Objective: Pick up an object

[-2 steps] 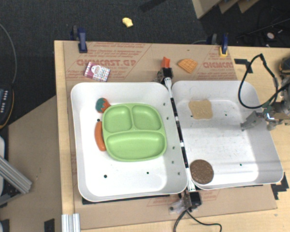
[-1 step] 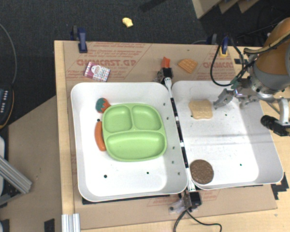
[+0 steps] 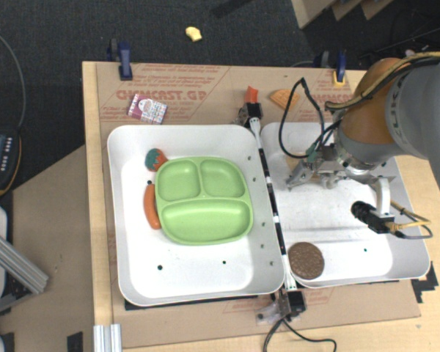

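Apparently our gripper (image 3: pixel 319 176) hangs low over the right bin (image 3: pixel 407 266); whether it is apart or together we cannot tell. We judge the brown disc (image 3: pixel 306 260) at the front rim the nearest target, so we should drop squarely. Cables crowd us; the green tray (image 3: pixel 203 199) and orange sausage (image 3: pixel 151 204) lie well apart.

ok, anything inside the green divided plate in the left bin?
The green plate shows three bare compartments. An orange sausage-shaped item and a small teal-and-orange piece lie beside it, along its left edge. Whatever is under the plate is covered.
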You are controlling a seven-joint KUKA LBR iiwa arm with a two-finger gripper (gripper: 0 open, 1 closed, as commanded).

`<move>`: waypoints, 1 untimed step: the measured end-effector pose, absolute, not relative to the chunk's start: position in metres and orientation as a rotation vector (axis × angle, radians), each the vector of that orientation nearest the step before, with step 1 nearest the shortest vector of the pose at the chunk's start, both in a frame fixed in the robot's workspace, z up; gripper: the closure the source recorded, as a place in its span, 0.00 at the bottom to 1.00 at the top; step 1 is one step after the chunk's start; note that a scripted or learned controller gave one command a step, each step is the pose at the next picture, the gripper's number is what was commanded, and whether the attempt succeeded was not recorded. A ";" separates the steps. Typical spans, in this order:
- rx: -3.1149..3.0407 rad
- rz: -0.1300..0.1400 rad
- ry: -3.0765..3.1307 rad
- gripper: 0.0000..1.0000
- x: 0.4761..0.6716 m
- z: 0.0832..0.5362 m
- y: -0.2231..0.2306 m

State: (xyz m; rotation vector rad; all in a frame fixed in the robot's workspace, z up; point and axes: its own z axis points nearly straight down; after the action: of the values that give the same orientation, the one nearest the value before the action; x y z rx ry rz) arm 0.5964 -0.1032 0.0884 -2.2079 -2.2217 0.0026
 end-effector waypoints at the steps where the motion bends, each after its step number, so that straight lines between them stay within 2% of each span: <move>1: -2.223 -0.004 -2.226 0.00 0.645 0.087 -0.142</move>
State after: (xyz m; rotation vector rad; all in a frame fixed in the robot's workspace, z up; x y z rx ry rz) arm 0.6448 -0.1417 0.0866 -2.2233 -2.2258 -0.0042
